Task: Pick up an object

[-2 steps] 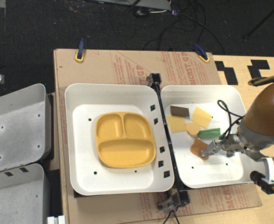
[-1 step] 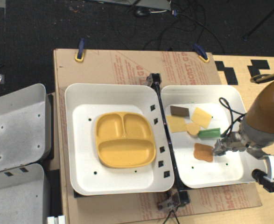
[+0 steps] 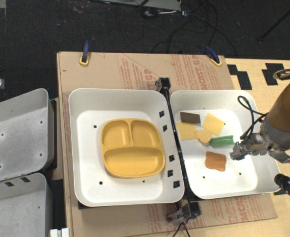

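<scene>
The right bin [image 3: 243, 181] holds a brown block [image 3: 189, 117], two yellow cheese-like pieces [image 3: 186, 131] [image 3: 214, 124], a small orange-yellow chunk [image 3: 204, 136], a green cylinder [image 3: 221, 141] and an orange-brown toast-like piece [image 3: 215, 161]. My gripper [image 3: 237, 152] hangs low over the right side of this bin, just right of the toast piece and below the green cylinder's end. I see nothing held in it.
The left bin [image 3: 85, 181] carries a yellow divided plate [image 3: 133, 147]. A black cable [image 3: 247, 108] loops over the right bin's far right corner. Grey metal lids [image 3: 16, 132] lie to the left of the bench. Cardboard [image 3: 135, 70] lines the bench under both bins.
</scene>
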You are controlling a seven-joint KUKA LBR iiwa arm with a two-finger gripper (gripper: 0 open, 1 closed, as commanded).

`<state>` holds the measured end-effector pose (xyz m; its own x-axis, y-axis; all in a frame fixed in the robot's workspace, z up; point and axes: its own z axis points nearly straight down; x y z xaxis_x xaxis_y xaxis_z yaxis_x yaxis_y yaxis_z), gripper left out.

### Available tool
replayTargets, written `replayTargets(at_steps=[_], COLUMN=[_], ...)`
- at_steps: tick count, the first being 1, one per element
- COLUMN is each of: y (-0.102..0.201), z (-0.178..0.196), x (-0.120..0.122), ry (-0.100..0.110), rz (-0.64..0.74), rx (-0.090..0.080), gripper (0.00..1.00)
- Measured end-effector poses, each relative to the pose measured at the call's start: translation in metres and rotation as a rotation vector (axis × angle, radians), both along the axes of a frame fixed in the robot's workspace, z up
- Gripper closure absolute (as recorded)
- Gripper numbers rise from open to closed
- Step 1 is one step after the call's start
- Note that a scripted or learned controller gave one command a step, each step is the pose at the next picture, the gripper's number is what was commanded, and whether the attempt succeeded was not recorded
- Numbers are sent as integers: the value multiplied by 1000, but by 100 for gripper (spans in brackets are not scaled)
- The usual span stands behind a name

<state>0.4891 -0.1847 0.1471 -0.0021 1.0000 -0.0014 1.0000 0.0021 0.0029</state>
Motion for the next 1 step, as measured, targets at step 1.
replayTargets(at_steps=[1], y=[-5], z=[44], x=[-3], ry=[-2], rz=[0], rx=[-1], gripper=[100])
